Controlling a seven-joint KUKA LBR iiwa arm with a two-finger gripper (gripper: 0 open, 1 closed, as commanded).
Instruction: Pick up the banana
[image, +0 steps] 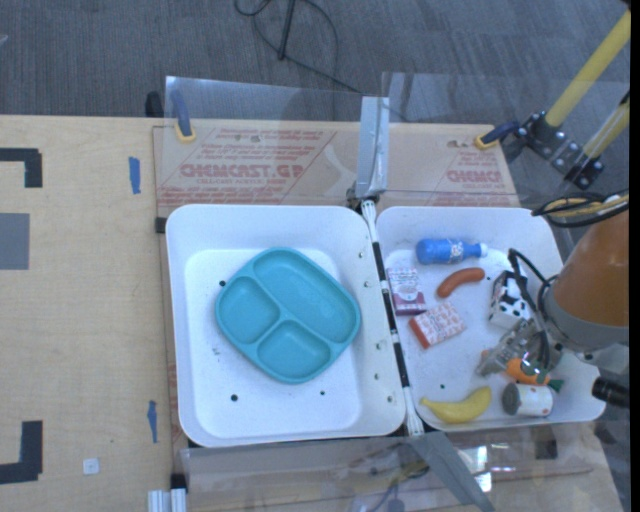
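Arm low, gripper down.

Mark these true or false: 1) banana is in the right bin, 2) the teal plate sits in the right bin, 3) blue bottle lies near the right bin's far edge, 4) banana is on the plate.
1) True: the banana lies at the right bin's near edge.
2) False: the teal plate sits in the left bin.
3) True: the blue bottle lies near the far edge.
4) False: the banana lies on the right bin's floor.
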